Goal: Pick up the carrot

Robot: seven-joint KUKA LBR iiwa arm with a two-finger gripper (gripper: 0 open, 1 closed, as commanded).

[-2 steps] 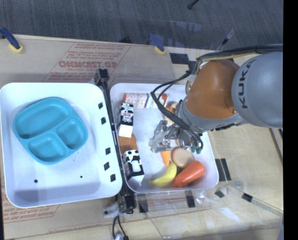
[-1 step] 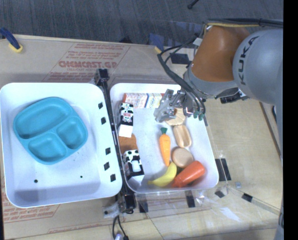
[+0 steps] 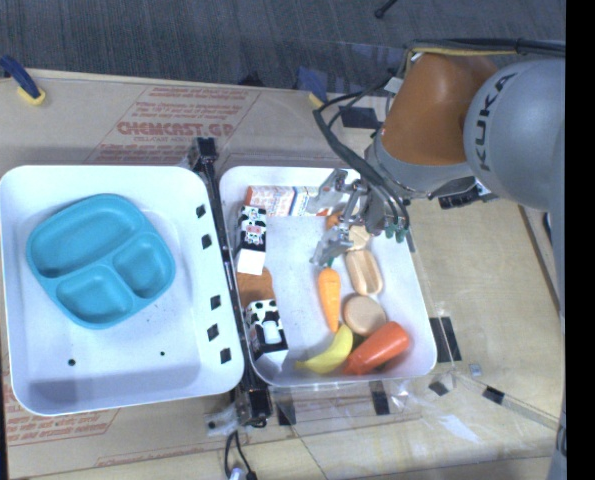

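The grey arm [image 3: 497,118] reaches in from the right so its gripper [image 3: 345,230], which seems parted with nothing between its 2 fingers, hangs just above the carrot [image 3: 329,300] lying in the right bin [image 3: 422,313].

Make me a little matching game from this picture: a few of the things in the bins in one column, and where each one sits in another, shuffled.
Things:
1. blue divided plate
2. carrot
3. banana
4. gripper

Places:
A. at the near edge of the right bin, beside the red pepper
B. just above the carrot's top end, in the right bin
C. in the left bin
D. in the middle of the right bin, lying lengthwise next to the bread roll

Pairs: 1-C, 2-D, 3-A, 4-B
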